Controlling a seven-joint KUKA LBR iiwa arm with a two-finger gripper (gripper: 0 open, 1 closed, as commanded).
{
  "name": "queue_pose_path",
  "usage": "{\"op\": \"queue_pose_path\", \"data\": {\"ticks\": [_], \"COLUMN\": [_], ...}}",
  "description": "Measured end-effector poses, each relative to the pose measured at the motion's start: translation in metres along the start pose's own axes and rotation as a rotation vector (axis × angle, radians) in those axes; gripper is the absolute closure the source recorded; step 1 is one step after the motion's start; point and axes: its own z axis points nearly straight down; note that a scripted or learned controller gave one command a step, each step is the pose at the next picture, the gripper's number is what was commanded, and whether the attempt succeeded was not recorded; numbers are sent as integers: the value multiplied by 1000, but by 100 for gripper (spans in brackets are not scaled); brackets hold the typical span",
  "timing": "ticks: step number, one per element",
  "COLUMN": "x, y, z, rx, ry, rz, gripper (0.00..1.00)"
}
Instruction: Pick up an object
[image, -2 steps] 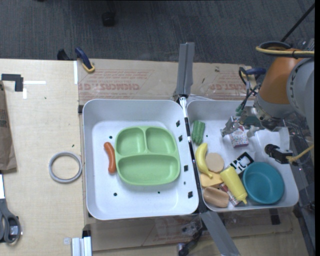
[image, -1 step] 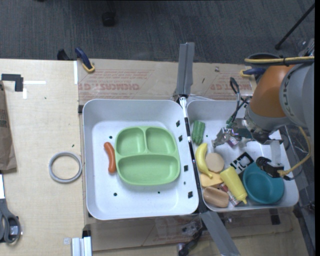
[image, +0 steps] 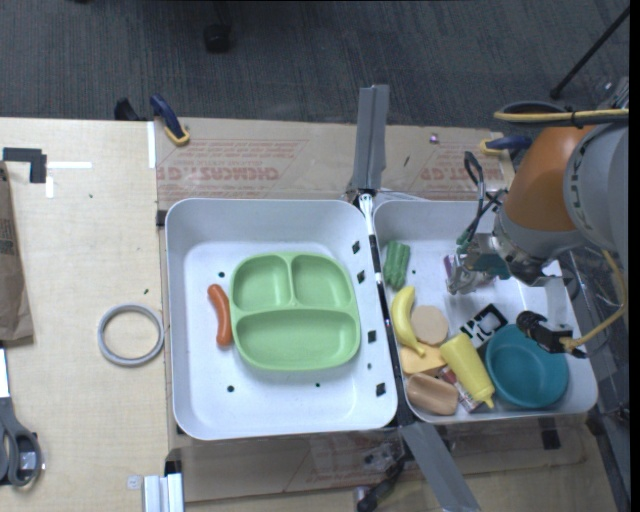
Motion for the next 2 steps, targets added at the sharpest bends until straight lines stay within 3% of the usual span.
{"op": "queue_pose_path", "data": {"ticks": [1, 2], "x": [20, -11], "y": [-52, -13], "z": [10, -54], "rx": [1, 0], "ry": [2, -1], "rz": [237, 431], "gripper": [100, 100]}}
